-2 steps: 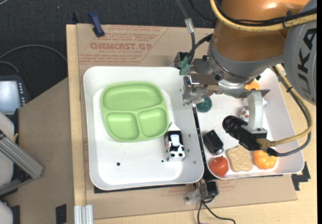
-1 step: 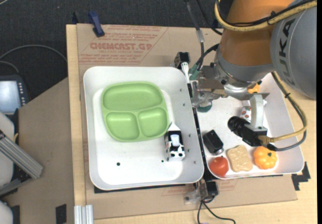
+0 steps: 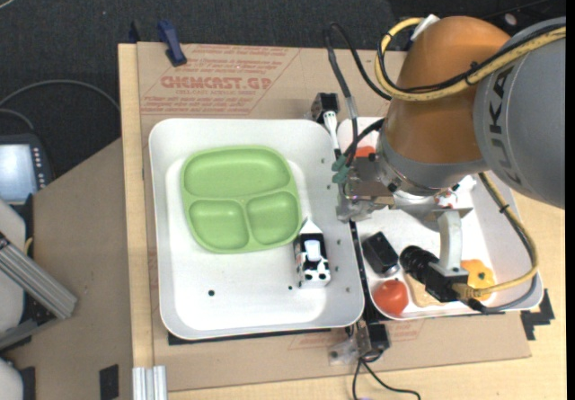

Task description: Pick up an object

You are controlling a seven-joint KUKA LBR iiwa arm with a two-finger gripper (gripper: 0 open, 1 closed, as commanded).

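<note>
Two white bins sit side by side on a sheet of cardboard [image 3: 225,79] with red lettering; the left bin [image 3: 171,236] fills the middle of the frame and the right bin [image 3: 517,236] lies at the right, largely covered by the arm [image 3: 449,102]; the arm's orange band and grey body bulk over the upper right; below them the gripper [image 3: 359,200] hangs right of centre, over the seam where the two bins meet; it is hidden under the wrist, so I cannot tell whether it is spread or pressed together, and nothing can be seen held in it. In the left bin a green divided plate [image 3: 241,199] lies flat in the upper half; a small black and white toy [image 3: 312,261] rests just below the plate's lower right corner, near the bin's right wall; a dark speck [image 3: 211,292] sits alone toward the lower left. In the right bin a black block [image 3: 380,253] lies just below the gripper; a red ball [image 3: 391,297] lies near it against the lower rim; a small orange and yellow thing [image 3: 476,275] shows further right; a red-orange scrap [image 3: 364,153] peeks out beside the arm near the upper rim.
</note>
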